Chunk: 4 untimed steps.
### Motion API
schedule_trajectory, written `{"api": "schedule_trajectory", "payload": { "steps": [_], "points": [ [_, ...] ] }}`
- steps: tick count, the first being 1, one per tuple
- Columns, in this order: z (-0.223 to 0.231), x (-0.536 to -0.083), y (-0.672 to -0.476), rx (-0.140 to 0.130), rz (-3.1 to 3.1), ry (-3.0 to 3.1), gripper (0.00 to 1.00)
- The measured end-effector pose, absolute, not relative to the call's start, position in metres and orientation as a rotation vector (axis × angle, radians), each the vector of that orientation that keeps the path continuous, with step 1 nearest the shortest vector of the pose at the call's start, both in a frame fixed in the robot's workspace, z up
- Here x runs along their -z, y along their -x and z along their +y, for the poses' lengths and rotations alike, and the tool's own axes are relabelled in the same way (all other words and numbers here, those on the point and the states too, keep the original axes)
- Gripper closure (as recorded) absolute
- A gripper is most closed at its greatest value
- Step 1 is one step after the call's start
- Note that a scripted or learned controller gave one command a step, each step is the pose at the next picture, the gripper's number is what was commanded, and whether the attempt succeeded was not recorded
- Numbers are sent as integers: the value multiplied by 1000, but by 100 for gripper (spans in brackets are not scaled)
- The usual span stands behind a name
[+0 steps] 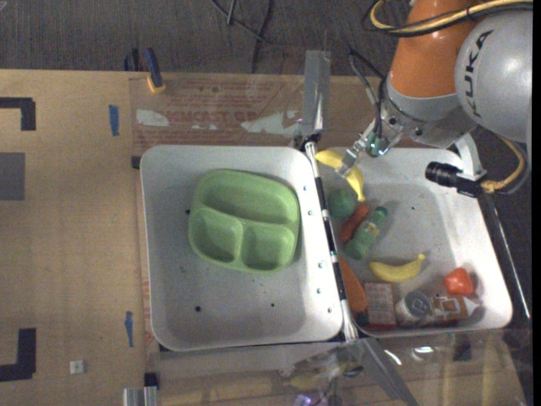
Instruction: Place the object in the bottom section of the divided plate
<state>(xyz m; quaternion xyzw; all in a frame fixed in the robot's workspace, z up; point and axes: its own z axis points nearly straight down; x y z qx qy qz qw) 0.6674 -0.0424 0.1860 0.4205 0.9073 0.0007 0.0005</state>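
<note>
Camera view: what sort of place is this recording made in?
Probably a robotics lab bench for pick-and-place trials: two white bins side by side, a green divided plate in one, toy food like a banana in the other.

Grey KUKA arm (499,74) w/ orange band, yellow cables, black lettering.

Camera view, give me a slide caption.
Arm's hand over yellow item in right bin; green plate in left bin.

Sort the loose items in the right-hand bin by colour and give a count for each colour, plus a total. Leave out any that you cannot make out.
Yellow: 2, banana and the yellow piece below the gripper
Green: 2
Orange or red: 3
Total: 7, with the packets at the near edge too unclear to count.
</note>
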Motion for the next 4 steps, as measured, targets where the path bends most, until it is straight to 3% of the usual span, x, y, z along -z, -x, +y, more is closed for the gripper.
{"api": "schedule_trajectory", "payload": {
  "steps": [1, 2, 3, 4],
  "points": [
    [14, -215, -653, -3, 2783, -1451, 100],
    [61, -195, -656, -1, 2835, -1352, 100],
    [80, -185, -606, -2, 2918, -1161, 100],
    [110, -278, -555, -4, 2926, -1135, 100]
  ]
}}
